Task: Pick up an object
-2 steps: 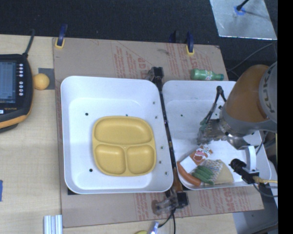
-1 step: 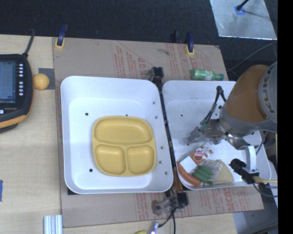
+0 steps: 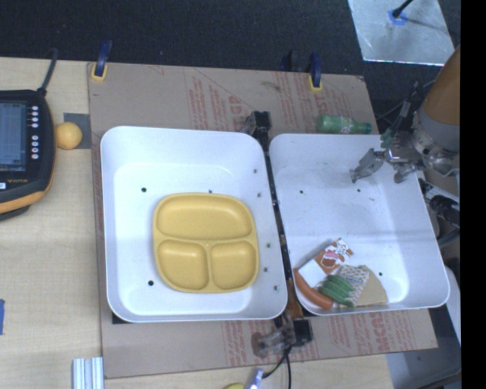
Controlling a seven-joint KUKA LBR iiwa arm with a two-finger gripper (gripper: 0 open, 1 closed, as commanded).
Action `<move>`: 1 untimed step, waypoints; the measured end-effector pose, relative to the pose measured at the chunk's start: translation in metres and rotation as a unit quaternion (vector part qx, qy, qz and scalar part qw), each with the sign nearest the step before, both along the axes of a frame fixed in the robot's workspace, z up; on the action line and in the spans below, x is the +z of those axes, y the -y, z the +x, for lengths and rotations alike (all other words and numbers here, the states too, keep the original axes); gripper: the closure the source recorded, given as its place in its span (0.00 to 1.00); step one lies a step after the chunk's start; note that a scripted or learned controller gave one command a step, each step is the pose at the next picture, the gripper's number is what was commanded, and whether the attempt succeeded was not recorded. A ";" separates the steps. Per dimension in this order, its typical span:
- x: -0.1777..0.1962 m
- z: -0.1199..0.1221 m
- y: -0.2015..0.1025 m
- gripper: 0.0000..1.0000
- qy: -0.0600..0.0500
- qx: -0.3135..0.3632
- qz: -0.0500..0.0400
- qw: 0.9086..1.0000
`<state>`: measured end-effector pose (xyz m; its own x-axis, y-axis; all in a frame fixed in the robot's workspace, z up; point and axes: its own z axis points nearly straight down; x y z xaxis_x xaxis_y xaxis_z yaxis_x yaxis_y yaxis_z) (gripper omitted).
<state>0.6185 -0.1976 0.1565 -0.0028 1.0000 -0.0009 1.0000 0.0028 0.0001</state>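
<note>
My gripper (image 3: 382, 168) hangs over the upper right part of the right bin (image 3: 348, 217), its two fingers spread apart with nothing between them. A small heap of objects lies in that bin's near left corner: a red sausage-like piece (image 3: 309, 292), a green piece (image 3: 337, 289), a card with red and white print (image 3: 335, 257) and a tan flat piece (image 3: 371, 288). The heap is well below and left of the gripper. In the left bin (image 3: 121, 217) rests a yellow divided plate (image 3: 204, 241).
A green bottle (image 3: 343, 124) lies on the cardboard behind the right bin. At the left edge of the bench sit a teach pendant (image 3: 12, 152) and a yellow ball (image 3: 68, 134). Clamps hold the cardboard at its far edge.
</note>
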 end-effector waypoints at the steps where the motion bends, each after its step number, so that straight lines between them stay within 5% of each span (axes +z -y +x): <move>1: 0.014 -0.066 -0.028 0.00 -0.002 0.000 0.000 1.000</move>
